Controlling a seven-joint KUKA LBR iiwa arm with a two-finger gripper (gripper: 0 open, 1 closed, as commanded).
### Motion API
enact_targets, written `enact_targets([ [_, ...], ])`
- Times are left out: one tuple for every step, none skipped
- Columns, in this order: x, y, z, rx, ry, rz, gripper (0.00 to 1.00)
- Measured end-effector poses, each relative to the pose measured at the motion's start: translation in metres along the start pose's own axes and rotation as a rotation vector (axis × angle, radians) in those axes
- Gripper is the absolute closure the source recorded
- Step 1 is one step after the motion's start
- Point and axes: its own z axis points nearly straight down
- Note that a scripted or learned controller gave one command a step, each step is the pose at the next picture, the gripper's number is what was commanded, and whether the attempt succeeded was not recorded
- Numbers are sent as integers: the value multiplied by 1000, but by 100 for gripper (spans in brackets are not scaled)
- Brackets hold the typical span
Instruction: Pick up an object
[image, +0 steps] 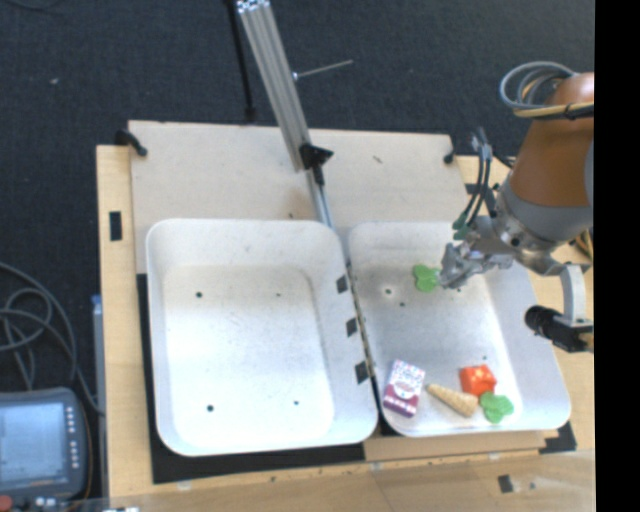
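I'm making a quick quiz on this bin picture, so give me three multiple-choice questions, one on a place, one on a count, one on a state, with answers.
1. Where is the gripper?
A. Over the left bin
B. Over the right bin
C. Off the bench

2. How many objects lie along the right bin's near edge?
A. Two
B. Four
C. Six

3. How does the purple box sit?
A. Stacked on the orange-red block
B. Hanging from the gripper
C. Resting on the bin floor

Answers: B, it hangs beside the green object; B, purple box, tan cone, orange-red block, green piece; C, it lies by the divider.
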Motion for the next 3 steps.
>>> enact_targets([
  [55, -7, 14, 0, 1, -1, 100],
  [100, -13, 24, 0, 1, -1, 100],
  [149, -26, 34, 1, 1, -1, 100],
])
